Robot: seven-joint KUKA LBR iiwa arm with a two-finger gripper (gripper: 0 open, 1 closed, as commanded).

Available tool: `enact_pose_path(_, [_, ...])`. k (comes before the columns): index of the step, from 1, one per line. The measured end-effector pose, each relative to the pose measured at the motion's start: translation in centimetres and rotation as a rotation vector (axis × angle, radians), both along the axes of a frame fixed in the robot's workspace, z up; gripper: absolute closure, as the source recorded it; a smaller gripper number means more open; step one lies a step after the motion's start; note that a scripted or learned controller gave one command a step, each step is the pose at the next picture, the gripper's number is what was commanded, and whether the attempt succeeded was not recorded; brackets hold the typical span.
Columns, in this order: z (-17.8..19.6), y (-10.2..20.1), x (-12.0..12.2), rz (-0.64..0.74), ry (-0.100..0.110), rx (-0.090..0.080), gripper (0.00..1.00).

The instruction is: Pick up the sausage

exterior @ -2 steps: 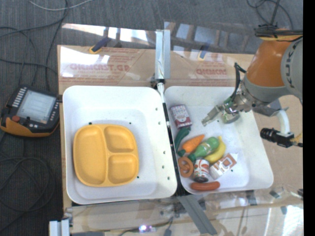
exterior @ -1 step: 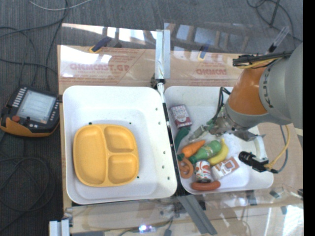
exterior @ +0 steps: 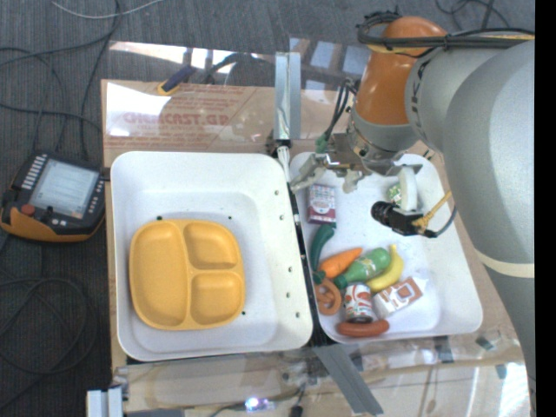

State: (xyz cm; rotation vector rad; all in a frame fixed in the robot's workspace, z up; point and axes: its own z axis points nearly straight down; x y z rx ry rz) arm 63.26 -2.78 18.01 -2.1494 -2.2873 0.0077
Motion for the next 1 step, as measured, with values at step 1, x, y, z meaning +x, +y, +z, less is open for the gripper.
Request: enact_pose_path(1, [0.00,-4.27,-6.87,0.204,0.002,0.000,0.00])
